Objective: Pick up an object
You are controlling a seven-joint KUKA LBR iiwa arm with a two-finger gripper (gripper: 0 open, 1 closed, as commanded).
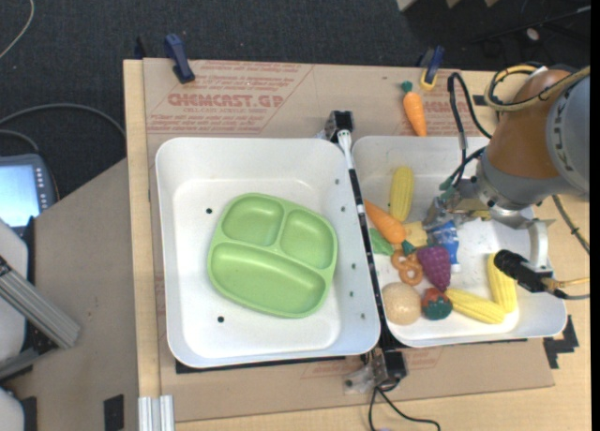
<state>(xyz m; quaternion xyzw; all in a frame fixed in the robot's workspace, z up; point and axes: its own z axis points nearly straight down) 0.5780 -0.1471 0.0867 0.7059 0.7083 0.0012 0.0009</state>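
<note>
The right bin holds several toy foods. A yellow corn cob lies near its back, with an orange carrot below it. Purple grapes, a small pretzel, a beige ball, a red and green piece and two more yellow cobs fill the front. My gripper is low in the middle of this bin, just above a blue piece and the grapes. The arm's wrist hides what lies directly beneath it.
The left bin carries a green divided plate. Another carrot lies on the cardboard behind the right bin. Blue clamps stand at the board's back edge. Cables hang beside the arm.
</note>
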